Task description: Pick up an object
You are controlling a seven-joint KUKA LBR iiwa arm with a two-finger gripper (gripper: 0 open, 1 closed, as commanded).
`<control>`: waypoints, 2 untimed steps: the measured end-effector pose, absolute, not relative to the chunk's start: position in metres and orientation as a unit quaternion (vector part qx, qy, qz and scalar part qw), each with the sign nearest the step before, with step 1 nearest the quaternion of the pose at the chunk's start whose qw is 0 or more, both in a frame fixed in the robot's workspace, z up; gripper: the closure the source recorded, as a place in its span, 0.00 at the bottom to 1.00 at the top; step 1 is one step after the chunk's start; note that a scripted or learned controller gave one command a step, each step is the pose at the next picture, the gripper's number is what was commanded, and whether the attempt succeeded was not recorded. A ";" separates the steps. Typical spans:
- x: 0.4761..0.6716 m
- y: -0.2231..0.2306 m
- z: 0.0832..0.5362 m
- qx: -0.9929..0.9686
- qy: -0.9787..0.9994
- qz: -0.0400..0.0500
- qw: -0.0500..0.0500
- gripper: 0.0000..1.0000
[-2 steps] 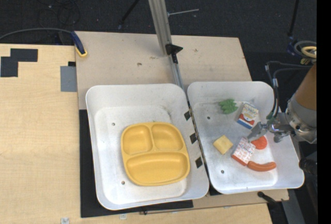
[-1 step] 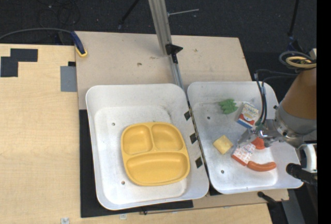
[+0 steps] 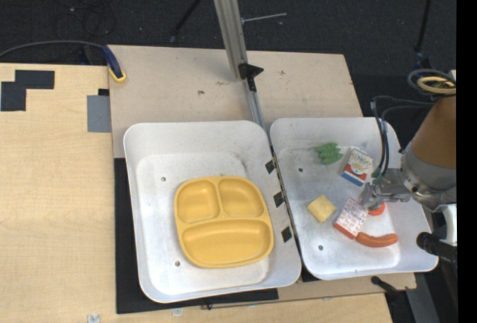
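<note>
In the right bin (image 3: pixel 328 258) lie a green leafy piece (image 3: pixel 327 153), a small white, blue and red carton (image 3: pixel 358 165), a pale yellow block (image 3: pixel 321 208), a red and white packet (image 3: pixel 350 218) and an orange-red sausage (image 3: pixel 376 240). My gripper (image 3: pixel 375 197) hangs low over the bin's right side, just above the packet's upper right corner and a small red item (image 3: pixel 377 209). The arm (image 3: pixel 436 146) comes in from the right. Nothing shows between the fingers.
The left bin (image 3: pixel 149 165) holds a yellow tray (image 3: pixel 222 221) with three compartments. A metal post (image 3: pixel 231 23) rises behind the bins at the centre. A wooden board (image 3: pixel 45 187) lies to the left of the bins.
</note>
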State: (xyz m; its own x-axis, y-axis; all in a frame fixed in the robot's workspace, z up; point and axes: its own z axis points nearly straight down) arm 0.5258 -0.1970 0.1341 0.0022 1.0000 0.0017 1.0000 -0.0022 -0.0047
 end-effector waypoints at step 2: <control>0.534 -0.203 0.220 -0.707 -0.708 0.000 -0.001 1.00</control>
